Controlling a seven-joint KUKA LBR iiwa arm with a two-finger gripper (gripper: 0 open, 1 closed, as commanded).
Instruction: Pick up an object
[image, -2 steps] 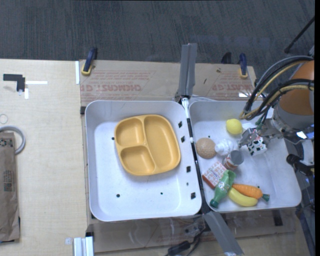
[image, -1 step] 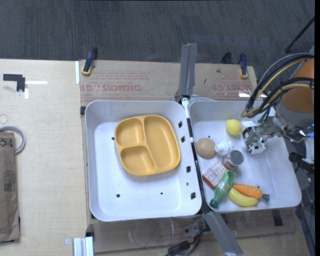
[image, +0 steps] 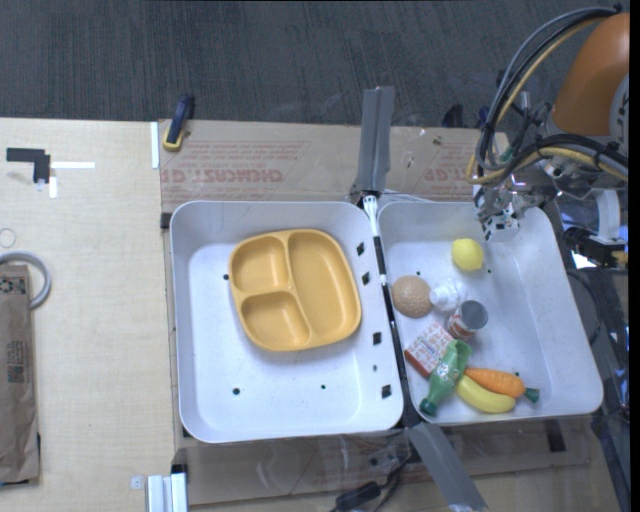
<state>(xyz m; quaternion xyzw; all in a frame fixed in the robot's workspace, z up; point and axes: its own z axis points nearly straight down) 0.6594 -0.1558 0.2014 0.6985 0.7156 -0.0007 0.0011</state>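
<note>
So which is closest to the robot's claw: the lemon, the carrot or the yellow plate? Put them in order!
Measured from the gripper at the back of the right bin:
1. The lemon, just below and left of it in the right bin.
2. The carrot, at the right bin's front.
3. The yellow plate, over in the left bin.
</note>
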